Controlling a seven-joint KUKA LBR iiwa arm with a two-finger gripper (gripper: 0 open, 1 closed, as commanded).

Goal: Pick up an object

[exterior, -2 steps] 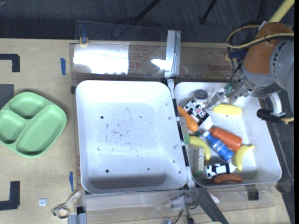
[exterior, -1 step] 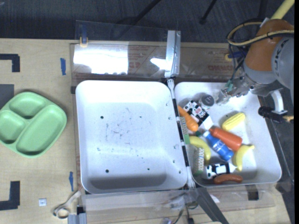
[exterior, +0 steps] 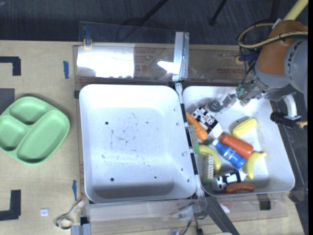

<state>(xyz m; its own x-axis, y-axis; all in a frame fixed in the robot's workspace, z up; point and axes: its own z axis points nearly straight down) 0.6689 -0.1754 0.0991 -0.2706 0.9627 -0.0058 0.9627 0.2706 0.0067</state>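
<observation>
gripper low over the back of your right bin, above the toy pile.
you can't tell from this angle how its jaws stand, and nothing shows between them. just beside the tip sits a black-and-white toy with an orange carrot touching it; a yellow corn, an orange-and-blue bottle and a banana lie nearer the front. your left bin sits alongside, with a green divided plate off on the bench.
</observation>
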